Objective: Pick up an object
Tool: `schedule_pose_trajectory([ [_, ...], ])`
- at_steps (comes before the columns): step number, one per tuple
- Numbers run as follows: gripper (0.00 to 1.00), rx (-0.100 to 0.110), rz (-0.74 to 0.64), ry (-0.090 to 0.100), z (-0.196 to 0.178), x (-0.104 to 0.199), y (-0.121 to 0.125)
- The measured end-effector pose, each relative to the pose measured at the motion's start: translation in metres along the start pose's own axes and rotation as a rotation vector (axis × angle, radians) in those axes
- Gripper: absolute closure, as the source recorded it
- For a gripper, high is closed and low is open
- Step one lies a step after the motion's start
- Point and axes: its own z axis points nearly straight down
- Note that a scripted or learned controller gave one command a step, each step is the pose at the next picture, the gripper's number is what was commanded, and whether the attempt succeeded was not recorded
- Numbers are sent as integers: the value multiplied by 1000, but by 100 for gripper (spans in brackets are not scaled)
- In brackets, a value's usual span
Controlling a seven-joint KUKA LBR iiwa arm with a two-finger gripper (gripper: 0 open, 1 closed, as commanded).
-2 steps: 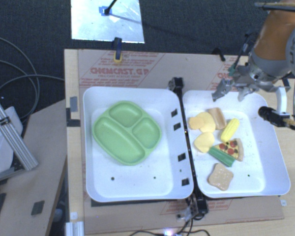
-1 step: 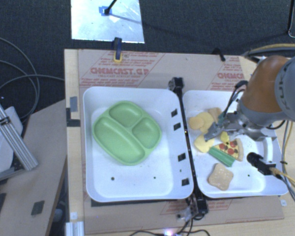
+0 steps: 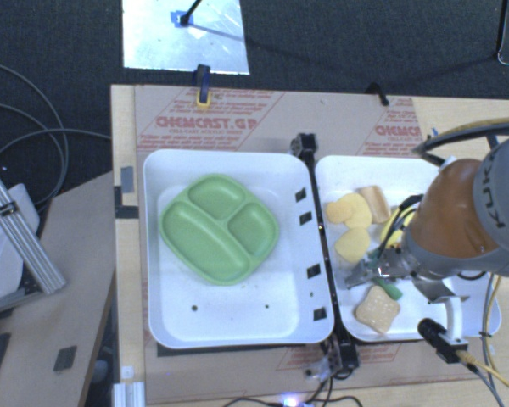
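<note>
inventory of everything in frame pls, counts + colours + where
Bins: 2, white, side by side on the bench.
Divided plate: 1, green, three compartments, in the left bin.
Yellow food pieces: 2 or 3, pale yellow, upper left of the right bin.
Bread roll: 1, tan, right bin, beside the yellow pieces.
Cracker-like piece: 1, beige, near the right bin's front edge.
Green item: 1, small, partly hidden under the gripper.
Clamp: 1, blue and yellow, on the board's far edge.
Metal sheet: 1, silver, on the floor behind the bench.
Arm: 1, grey with orange band, over the right bin.
Gripper: 1, low among the food.

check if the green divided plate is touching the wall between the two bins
Apart. The camera view shows bare white bin floor between the green plate and the dividing wall.
</note>
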Motion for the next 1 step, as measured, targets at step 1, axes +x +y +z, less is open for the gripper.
schedule_pose_trajectory([
  [1, 0, -6, -4, -2, -71, -12, 54],
])
